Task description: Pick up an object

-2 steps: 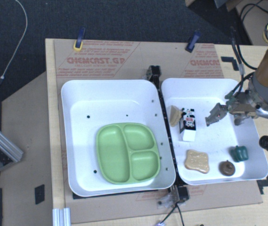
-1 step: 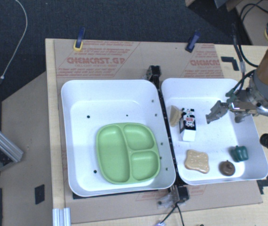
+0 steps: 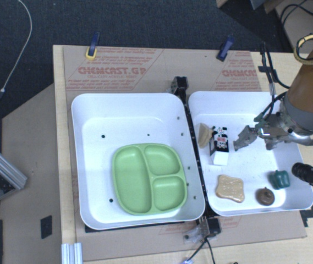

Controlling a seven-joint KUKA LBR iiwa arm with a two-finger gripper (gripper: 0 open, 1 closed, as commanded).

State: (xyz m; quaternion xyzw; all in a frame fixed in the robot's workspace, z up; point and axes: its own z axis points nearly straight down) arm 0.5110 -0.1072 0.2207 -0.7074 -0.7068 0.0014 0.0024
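The right bin (image 3: 244,100) holds several small objects. A tan wedge (image 3: 203,135) lies by its left wall, next to a black-and-white toy (image 3: 220,138) with a white block (image 3: 220,158) just below it. Nearer the front are a tan toast-shaped piece (image 3: 230,188), a brown ring (image 3: 265,196) and a teal object (image 3: 280,179). My gripper (image 3: 245,138) hangs over the middle of the right bin, just right of the black-and-white toy and apart from it. Nothing shows in its grasp.
The left bin (image 3: 90,120) holds a green divided plate (image 3: 148,177). The arm's orange band (image 3: 310,89) and grey wrist (image 3: 302,120) overhang the right bin's far right side. A black clamp (image 3: 179,84) sits between the bins at the back.
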